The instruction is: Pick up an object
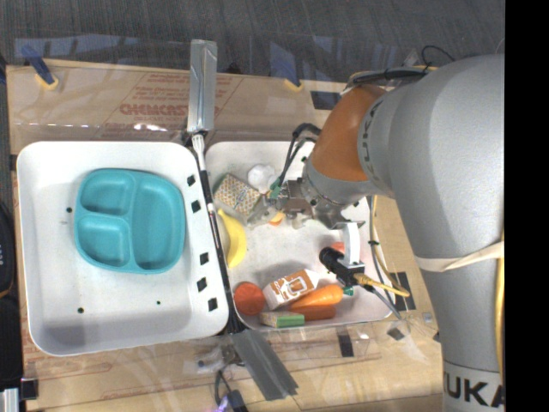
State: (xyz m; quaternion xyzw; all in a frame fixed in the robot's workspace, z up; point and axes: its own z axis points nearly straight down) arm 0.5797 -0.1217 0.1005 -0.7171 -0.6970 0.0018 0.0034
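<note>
Nearest the camera, the carrot (319, 299) and carton (290, 287) lie along the right bin's (279, 256) front wall. Farther in, the banana (233, 239) runs lengthwise by the bin's left wall. My gripper (287, 204) hangs beyond it, and I cannot tell whether my jaws are apart or together. The patterned pouch (238, 194), my likeliest pick, lies just to the view's left of me.

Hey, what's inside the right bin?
A banana, a patterned packet, a white ball, a round red fruit, a carton, a carrot and a green block. The arm covers the bin's upper right part, so anything there is hidden.
</note>
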